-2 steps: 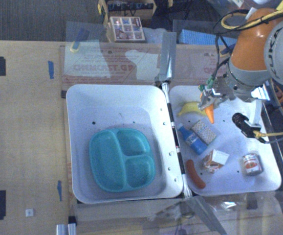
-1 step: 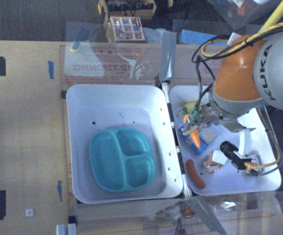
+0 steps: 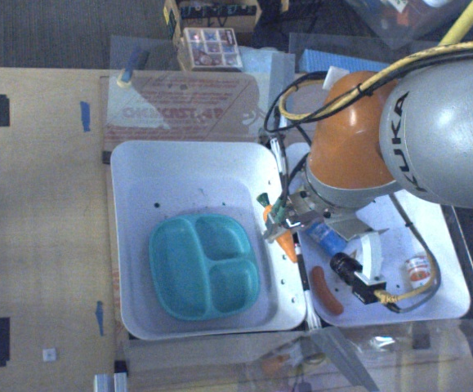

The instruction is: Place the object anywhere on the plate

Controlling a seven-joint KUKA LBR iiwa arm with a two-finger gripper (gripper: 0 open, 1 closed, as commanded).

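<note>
A teal divided plate [image 3: 205,265] lies in the left white bin [image 3: 138,178], toward its front. My gripper [image 3: 280,220] hangs over the wall between the two bins, just right of the plate's upper right corner. A toy carrot [image 3: 288,247] runs through it: the orange tip pokes out below and the green top shows above at the left. The fingers look shut on the carrot. The grey and orange arm covers much of the right bin behind it.
In the right bin [image 3: 452,296] lie a brown sausage [image 3: 327,291], a blue item [image 3: 327,237] beside the wrist and a small orange-and-white item [image 3: 418,269]. Black cables loop over that bin. Boxes and a clear sheet sit beyond the bins.
</note>
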